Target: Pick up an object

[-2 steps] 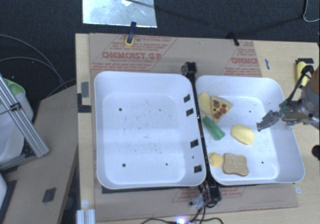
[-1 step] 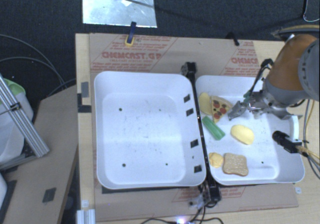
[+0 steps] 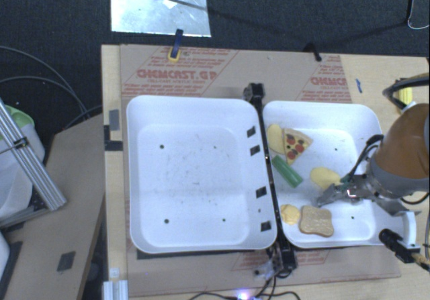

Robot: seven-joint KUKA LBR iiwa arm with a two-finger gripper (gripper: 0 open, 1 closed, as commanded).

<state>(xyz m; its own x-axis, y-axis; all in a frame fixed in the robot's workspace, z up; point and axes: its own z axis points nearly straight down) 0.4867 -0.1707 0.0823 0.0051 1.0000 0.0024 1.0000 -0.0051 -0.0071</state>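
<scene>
The right bin [image 3: 349, 117] holds several toy foods. A pizza slice [image 3: 295, 143] lies near its left wall beside a pale yellow piece [image 3: 275, 135]. A green stick [image 3: 286, 172] lies below them along the divider. A yellow lemon-like piece [image 3: 325, 176] sits in the middle. A toast slice [image 3: 316, 221] and a small yellow round piece [image 3: 290, 213] lie at the front. My gripper [image 3: 330, 195] reaches in from the right, low over the bin floor between the lemon-like piece and the toast, with nothing seen between its fingers.
The left bin [image 3: 195, 171] sits next to the right one, with a black divider [image 3: 265, 164] between them. The arm's orange band [image 3: 406, 147] hangs over the right bin's right edge. Cardboard [image 3: 228, 70] lies under both bins.
</scene>
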